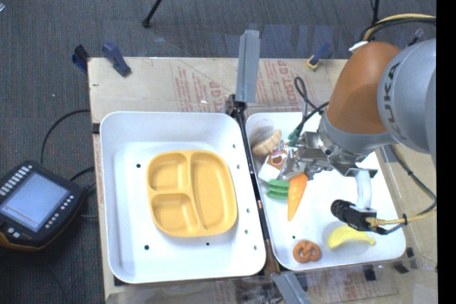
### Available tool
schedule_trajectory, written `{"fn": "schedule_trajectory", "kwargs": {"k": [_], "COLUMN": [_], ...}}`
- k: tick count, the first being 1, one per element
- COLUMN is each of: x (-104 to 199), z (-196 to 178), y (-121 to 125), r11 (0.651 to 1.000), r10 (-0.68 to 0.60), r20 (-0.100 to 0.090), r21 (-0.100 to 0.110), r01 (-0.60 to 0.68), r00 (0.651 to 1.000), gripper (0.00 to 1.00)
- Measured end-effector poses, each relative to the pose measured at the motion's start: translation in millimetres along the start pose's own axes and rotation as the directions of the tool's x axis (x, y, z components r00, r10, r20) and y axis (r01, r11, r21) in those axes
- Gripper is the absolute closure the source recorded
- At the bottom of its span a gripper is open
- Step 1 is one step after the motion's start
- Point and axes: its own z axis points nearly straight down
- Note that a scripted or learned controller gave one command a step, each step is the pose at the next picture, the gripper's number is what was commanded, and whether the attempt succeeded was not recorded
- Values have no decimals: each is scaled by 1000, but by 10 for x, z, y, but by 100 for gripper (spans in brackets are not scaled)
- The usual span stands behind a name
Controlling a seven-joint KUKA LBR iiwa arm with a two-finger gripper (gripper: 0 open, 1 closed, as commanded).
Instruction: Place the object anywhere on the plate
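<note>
A: Camera view, and the gripper (298, 169) is seen low over the right bin (381, 189), with the carrot (296, 196) hanging point-down from it.

B: Is the carrot held?

A: Its leafy top is tucked right at the fingers, and it looks pinched between them, closed in on it.

B: What is found around the hand?

A: A green piece (277, 188) is pressed just beside the carrot, a bread roll (266, 142) sits just beyond, and a pretzel (307, 250) and banana (350, 236) lie nearer the front. The yellow plate (191, 193) is set well apart, in the left bin (128, 153).
</note>
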Motion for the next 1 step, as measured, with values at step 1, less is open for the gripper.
{"fn": "schedule_trajectory", "kwargs": {"k": [1], "x": [0], "z": [0], "y": [0], "r11": [1000], "r10": [0], "r20": [0], "r21": [0], "r01": [0], "r00": [1000], "gripper": [0]}}
